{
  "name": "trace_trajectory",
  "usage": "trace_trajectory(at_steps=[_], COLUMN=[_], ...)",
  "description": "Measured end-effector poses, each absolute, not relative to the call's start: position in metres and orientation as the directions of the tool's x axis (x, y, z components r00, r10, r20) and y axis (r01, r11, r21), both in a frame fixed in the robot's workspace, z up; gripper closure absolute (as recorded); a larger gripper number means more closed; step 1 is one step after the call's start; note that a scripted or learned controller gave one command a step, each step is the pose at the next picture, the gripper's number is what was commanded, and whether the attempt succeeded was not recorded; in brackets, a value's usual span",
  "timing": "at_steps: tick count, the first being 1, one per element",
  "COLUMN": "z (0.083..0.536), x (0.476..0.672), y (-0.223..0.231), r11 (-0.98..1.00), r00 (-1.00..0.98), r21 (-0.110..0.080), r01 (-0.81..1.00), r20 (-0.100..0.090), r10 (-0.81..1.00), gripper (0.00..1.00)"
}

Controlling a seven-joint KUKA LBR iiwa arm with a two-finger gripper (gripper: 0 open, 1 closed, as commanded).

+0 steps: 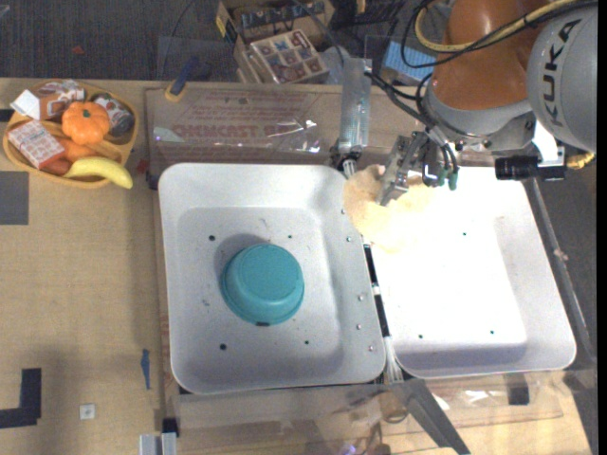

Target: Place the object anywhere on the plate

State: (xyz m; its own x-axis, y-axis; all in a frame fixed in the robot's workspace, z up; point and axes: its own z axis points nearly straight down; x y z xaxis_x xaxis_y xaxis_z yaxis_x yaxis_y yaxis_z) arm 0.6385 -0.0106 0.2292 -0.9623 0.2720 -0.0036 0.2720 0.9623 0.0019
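A teal round plate [264, 282] lies in the middle of the left white bin [190, 197]. A pale cream object [372, 212], washed out by glare, lies at the far left corner of the right white bin [493, 301], close to the wall between the two bins. My gripper [390, 191] hangs directly over the cream object's far edge, tilted down and to the left, with the grey arm and its orange band [484, 27] above it. Glare hides whether the gripper touches the object.
A basket of toy fruit [66, 136] sits on the bench at far left. Behind the left bin there is a clear plastic sheet [242, 126]. A metal post [354, 112] stands behind the gap between the bins. Boxes [280, 41] lie further back.
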Motion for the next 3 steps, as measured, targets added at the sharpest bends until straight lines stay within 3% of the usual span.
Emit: trace_trajectory(at_steps=[1,3], z=[0.236,0.228], x=[0.647,0.64], y=[0.039,0.147], r11=[1.0,1.0], r00=[-1.0,-1.0], r21=[0.002,0.003], r01=[0.003,-0.001], r20=[-0.009,-0.008], r10=[0.003,-0.001], gripper=[1.0,1.0])
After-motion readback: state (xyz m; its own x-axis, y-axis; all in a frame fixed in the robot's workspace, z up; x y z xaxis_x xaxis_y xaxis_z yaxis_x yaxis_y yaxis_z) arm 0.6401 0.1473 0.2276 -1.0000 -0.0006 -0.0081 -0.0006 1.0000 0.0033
